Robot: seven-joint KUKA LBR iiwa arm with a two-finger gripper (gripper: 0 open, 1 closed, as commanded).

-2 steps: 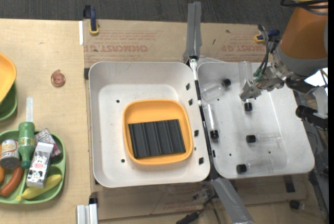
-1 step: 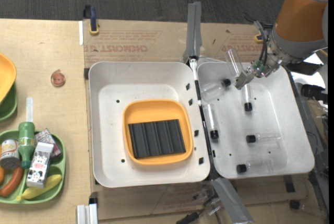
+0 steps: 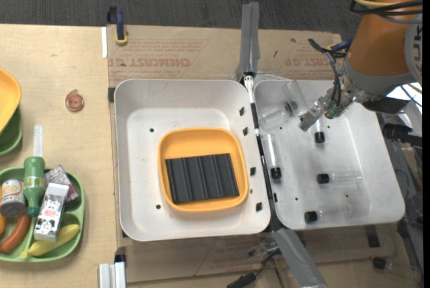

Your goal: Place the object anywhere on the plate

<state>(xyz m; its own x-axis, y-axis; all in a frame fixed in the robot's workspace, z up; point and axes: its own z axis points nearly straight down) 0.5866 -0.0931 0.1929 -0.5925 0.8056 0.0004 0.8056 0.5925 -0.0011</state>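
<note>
- Near, left bin (image 3: 134,213): orange plate (image 3: 201,139) carrying black ridged object (image 3: 201,178), apparently placed already.
- Further back, right bin (image 3: 376,206): end effector (image 3: 314,117) hovering, grip state unclear.
- Risk: blind regrasp, knocking object off.

The left bin (image 3: 127,146) holds an orange plate (image 3: 201,139) at its centre, and a dark ribbed block (image 3: 201,177) covers most of the plate; bare white floor rings the plate on all sides, widest along the far wall. The right bin (image 3: 376,206) is largely open floor; small black pieces (image 3: 323,178) lie scattered well apart across it. The arm (image 3: 379,45) overhangs its far right corner; the gripper (image 3: 312,120) hangs over the far part.
</note>
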